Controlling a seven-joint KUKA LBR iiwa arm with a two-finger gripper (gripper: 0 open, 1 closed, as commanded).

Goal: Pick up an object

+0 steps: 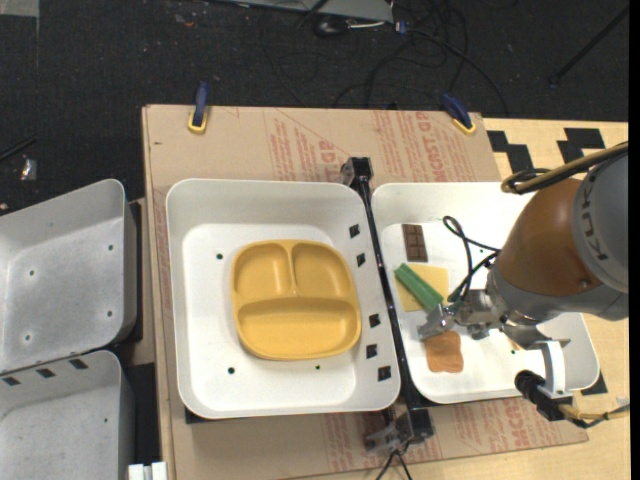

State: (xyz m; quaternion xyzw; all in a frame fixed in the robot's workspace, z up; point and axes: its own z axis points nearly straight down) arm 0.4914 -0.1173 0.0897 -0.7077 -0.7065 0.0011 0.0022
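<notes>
Nothing picked up yet. Gripper (437, 324) is hanging low in right bin (590, 363), just above the toast-like brown slice (445, 353), w/ green block (419, 285), yellow slice (430, 276) & brown bar (414, 237) nearby. Can't tell finger state. Arm (560, 243) is reaching in from the right, wrist angling down-left. Yellow divided plate (296, 299) is sitting in left bin (200, 218).
</notes>
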